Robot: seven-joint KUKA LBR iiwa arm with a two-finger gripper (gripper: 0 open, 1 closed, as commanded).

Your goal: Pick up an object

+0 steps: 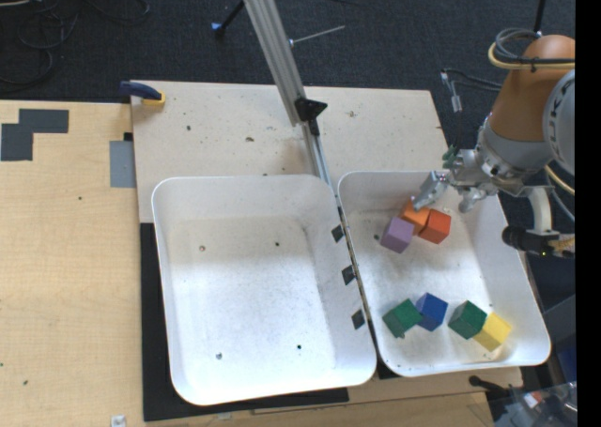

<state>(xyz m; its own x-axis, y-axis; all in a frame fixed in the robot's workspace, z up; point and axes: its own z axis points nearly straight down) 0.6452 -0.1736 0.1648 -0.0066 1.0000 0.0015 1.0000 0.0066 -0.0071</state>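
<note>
- On the table (235,125), seen from above, sit two white bins side by side.
- At about 3 o'clock, the right bin (526,294) has small blocks in it.
- An orange block (430,221) and a purple block (397,234) touch each other near 12 o'clock in that bin.
- Green, blue, green and yellow blocks lie in a row near 6 o'clock.
- Just above the orange block hangs the end effector (454,186). I cannot tell if it is wide or narrow, and I see nothing held in it.
- I think the orange block is light, hard and a bit smooth.
- Two flat sides facing away from each other look best to squeeze, away from the purple one.
</note>
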